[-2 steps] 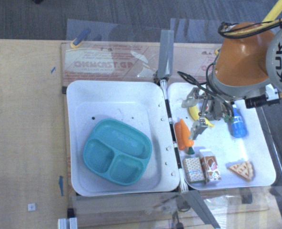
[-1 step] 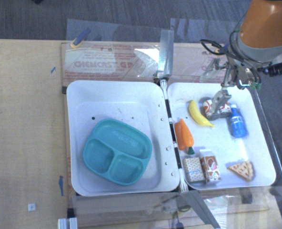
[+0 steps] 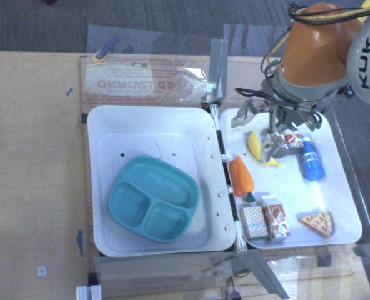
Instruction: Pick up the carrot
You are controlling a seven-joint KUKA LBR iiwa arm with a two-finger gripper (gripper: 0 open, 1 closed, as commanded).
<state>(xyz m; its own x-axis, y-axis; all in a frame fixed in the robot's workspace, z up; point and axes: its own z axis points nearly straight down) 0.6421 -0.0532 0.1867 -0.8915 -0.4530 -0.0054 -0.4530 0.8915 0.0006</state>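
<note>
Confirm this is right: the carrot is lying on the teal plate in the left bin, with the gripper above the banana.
Not quite. The camera view shows the carrot in the right bin, against its left wall, not on the teal plate. The gripper is indeed above the banana.

This looks like a robotics lab or test cell: a plain wooden bench (image 3: 29, 167) stands on grey carpet (image 3: 141, 5) and bears two shallow white bins (image 3: 104, 124) fixed side by side. An industrial arm (image 3: 316, 42) with loose cabling hangs over toy food (image 3: 319, 222), and taped plastic sheeting (image 3: 147, 80) lies behind.
</note>
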